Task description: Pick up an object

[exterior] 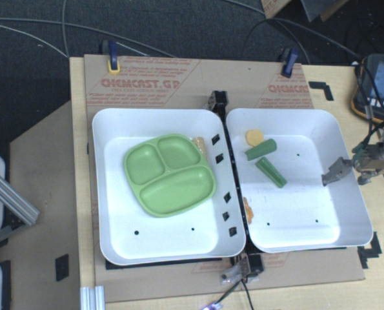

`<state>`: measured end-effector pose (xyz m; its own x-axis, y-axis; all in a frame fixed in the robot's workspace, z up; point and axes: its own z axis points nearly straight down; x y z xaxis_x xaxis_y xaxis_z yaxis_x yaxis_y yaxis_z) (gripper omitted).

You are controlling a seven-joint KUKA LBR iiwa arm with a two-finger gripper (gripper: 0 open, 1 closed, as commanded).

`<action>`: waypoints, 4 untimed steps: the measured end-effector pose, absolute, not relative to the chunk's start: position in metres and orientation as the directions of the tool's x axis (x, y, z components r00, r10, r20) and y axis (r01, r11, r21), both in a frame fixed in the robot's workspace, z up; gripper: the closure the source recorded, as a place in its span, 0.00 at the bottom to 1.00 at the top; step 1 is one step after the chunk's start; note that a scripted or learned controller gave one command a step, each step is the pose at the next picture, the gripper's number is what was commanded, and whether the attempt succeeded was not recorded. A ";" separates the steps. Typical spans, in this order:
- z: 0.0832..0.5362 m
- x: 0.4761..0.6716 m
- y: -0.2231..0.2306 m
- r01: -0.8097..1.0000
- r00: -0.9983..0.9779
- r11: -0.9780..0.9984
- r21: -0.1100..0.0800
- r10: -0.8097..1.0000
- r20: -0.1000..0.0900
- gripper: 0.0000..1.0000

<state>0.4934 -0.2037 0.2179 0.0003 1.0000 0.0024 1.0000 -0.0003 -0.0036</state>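
Camera view, bench: a pale wooden board (pixel 179 76) printed with red lettering carries two shallow white plastic bins side by side, held at the far edge by two blue clamps (pixel 113 55).
Left bin (pixel 108 192): a light green plastic plate with three compartments (pixel 170 174) lies flat near the middle; a small tan piece (pixel 199 146) shows just past its far right corner, too small to tell what it is.
Right bin (pixel 346 218): a small round yellow piece (pixel 254 137) sits in the far left part; touching it on the near side is a short dark green cylinder (pixel 261 149), and just beside that a second dark green cylinder (pixel 270 172) lies at a slant.
Divider: a small orange scrap (pixel 247 210) rests by the rim between the bins.
Gripper (pixel 337 171): at the right wall of the right bin, well apart from the green cylinders; nothing is seen between its fingers, and whether they stand wide or narrow I cannot tell.
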 end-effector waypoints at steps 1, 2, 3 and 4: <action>0.173 0.501 -0.201 1.000 0.000 0.000 -0.003 1.000 0.002 0.00; 0.118 0.510 -0.203 1.000 0.000 0.000 0.000 1.000 0.001 0.00; 0.128 0.510 -0.203 1.000 0.000 0.000 0.000 1.000 0.001 1.00; 0.174 0.504 -0.198 1.000 -0.001 0.001 0.003 1.000 -0.001 1.00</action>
